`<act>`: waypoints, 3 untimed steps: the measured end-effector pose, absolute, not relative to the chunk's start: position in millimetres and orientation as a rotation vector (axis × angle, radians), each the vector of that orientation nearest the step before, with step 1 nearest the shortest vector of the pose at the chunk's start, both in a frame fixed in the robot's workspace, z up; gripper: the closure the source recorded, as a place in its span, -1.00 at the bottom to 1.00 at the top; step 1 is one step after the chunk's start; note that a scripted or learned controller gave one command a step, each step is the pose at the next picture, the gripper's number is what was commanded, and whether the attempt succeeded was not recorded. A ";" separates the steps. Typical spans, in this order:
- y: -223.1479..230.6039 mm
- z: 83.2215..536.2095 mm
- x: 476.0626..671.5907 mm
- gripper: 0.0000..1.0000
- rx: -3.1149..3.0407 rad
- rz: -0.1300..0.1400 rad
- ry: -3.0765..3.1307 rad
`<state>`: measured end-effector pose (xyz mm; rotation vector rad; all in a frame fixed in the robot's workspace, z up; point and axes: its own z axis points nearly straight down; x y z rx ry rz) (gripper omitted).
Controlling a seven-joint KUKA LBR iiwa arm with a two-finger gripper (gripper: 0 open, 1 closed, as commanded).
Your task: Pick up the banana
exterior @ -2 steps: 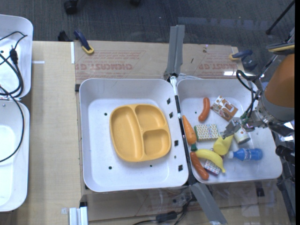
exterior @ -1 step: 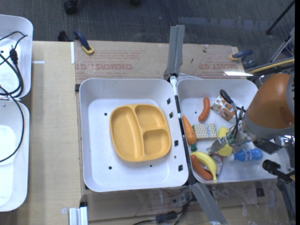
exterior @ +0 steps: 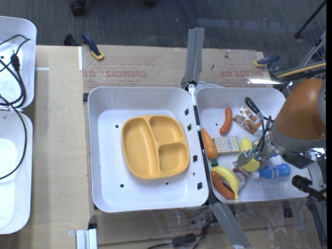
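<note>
The yellow banana lies curved near the front left of the right bin, resting against a red-orange sausage. My gripper hangs low over the middle of that bin, just right of and slightly behind the banana, amid yellow lemon-like pieces. The banana lies free on the bin floor, apart from the gripper. The grey arm with its orange band reaches in from the right and hides part of the bin behind it.
The right bin also holds a carrot, a hot dog, a cracker box, a brown snack box and a blue bottle. A yellow divided plate sits in the left bin.
</note>
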<state>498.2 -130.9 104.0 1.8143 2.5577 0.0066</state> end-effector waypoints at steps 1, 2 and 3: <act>-62.4 190.8 530.8 1.00 1.966 -0.003 2.451; -21.7 220.5 609.5 1.00 2.106 -0.005 2.331; -45.7 249.9 640.5 1.00 2.152 -0.005 2.288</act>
